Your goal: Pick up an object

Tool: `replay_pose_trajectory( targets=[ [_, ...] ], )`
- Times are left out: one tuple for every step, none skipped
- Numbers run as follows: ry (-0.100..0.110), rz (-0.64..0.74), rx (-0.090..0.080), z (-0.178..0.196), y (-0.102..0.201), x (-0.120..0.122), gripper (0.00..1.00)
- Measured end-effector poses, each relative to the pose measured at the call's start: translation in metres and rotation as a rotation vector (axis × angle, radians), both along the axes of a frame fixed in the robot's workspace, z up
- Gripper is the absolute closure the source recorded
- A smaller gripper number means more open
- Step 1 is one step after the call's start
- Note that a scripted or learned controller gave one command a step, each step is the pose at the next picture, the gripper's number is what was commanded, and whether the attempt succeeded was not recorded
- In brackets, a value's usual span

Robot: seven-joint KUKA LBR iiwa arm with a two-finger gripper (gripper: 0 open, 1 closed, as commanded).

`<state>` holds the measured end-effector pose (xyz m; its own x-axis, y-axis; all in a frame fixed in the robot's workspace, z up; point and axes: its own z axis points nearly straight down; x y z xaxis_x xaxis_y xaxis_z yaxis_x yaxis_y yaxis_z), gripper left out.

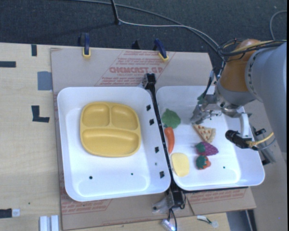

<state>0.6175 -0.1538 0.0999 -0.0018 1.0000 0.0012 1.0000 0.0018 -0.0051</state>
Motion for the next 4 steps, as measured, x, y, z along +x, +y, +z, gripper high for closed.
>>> replay_pose_trajectory(
  targets=[
    [-0.006, -0.001, -0.001, 0.043, 0.001, -0.006, 1.0],
    [-0.007, -0.001, -0.002, 0.092, -0.008, -0.001, 1.0],
    [-0.006, 0.0, -0.001, 0.137, 0.0, 0.004, 1.0],
    [-0.005, -0.001, -0.001, 0.17, 0.0, 0.004, 1.0]
  ],
)
